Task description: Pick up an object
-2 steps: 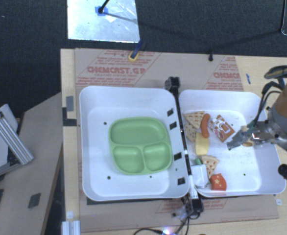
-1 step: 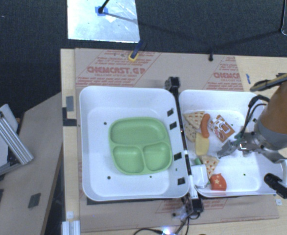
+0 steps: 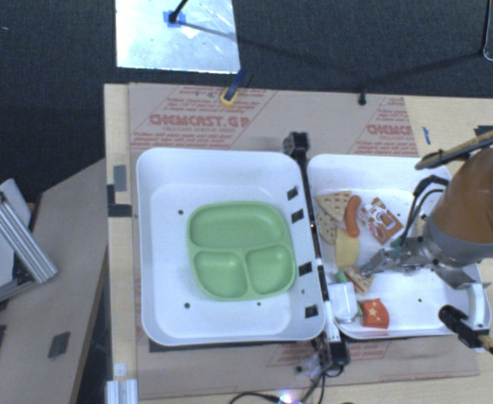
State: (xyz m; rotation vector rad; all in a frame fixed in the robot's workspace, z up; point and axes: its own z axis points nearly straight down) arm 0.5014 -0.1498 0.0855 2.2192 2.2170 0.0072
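The right bin (image 3: 448,320) holds several toy food pieces: a pizza slice (image 3: 332,209), a sausage (image 3: 352,214), a red and white packet (image 3: 379,219), a yellow block (image 3: 347,250) and a red piece (image 3: 373,312) near the front. My gripper (image 3: 371,264) reaches in from the right, low over the bin's left part, its tips beside the yellow block and a small sandwich-like piece (image 3: 360,279). A green divided plate (image 3: 238,251) lies in the left bin (image 3: 166,225).
The arm's orange and grey wrist (image 3: 478,213) hangs over the right side of the right bin. A divider with black clips (image 3: 307,234) runs between the bins. Cardboard (image 3: 204,120) lies under both bins. A metal frame (image 3: 11,234) stands at the left.
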